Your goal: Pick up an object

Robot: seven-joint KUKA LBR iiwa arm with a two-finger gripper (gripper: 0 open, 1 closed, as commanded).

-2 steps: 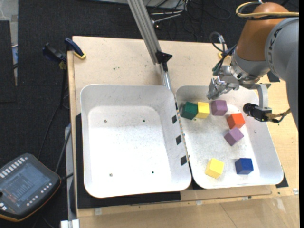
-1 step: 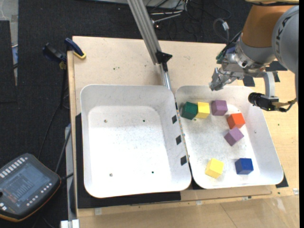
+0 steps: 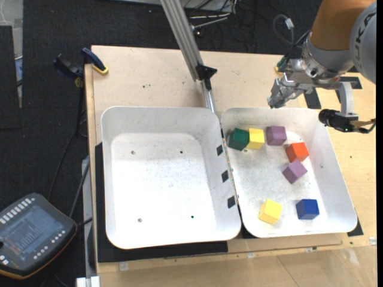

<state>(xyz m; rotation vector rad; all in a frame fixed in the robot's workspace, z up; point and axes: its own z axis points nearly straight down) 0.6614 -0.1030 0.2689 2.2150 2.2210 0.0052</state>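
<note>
Several small blocks lie in the right bin (image 3: 335,178): a green block (image 3: 239,139), a yellow block (image 3: 256,138) and a purple block (image 3: 276,135) in a row near the far wall, an orange block (image 3: 297,152), a second purple block (image 3: 294,171), another yellow block (image 3: 270,211) and a blue block (image 3: 307,209) near the front. My gripper (image 3: 277,97) hangs above the far rim of the right bin, up and behind the purple block, with nothing visible between its fingers.
The left bin (image 3: 119,160) stands beside the right one, sharing a middle wall. A slanted metal pole (image 3: 185,34) rises from behind the bins. A clamp (image 3: 90,61) sits at the bench's far left corner, and a teach pendant (image 3: 30,235) lies at lower left.
</note>
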